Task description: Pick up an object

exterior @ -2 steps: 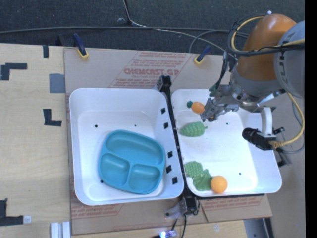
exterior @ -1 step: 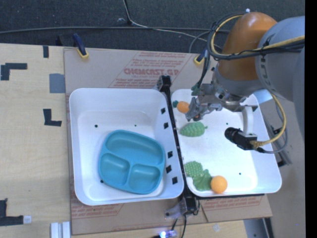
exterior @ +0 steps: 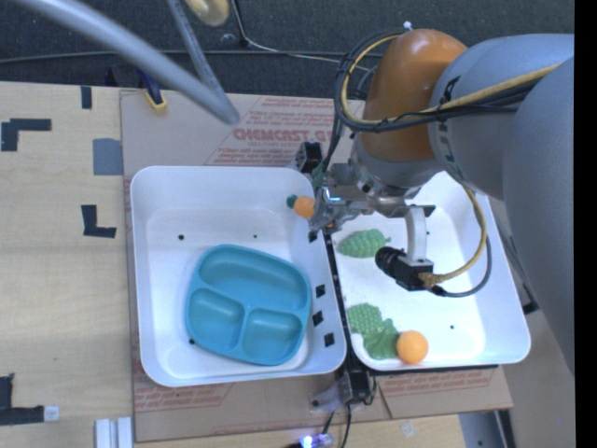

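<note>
My gripper hangs over the divider between the two white bins, near their far end, under the grey wrist with the orange band. A small orange toy with a green tip is right beside the gripper's left side, at the far right of the left bin; I cannot tell whether they touch. In the right bin a light green piece lies just below the gripper. Two darker green pieces and an orange ball lie near the front edge.
A blue divided plate fills the middle of the left bin. A black part with a yellow cable hangs off the wrist over the right bin. Grey poles cross the top left.
</note>
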Available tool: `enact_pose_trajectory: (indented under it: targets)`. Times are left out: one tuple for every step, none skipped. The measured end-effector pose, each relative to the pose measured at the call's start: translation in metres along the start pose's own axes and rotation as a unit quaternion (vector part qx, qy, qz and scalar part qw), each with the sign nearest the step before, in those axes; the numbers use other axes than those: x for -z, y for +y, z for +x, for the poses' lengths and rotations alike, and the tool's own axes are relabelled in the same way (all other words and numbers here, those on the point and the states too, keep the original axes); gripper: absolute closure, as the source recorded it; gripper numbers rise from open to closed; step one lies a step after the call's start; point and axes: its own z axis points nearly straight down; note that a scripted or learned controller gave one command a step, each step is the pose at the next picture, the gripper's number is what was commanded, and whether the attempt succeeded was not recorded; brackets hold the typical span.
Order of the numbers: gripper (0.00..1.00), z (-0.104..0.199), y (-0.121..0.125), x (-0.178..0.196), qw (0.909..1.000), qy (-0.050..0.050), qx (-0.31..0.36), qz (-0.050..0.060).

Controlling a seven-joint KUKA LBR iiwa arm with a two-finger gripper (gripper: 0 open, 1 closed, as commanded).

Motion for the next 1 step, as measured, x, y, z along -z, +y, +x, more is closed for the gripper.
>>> enact_pose_trajectory:
  targets:
    - [1.00,0.0428,-0.0057,-0.0084,1.0000,0.000,0.000,0.000]
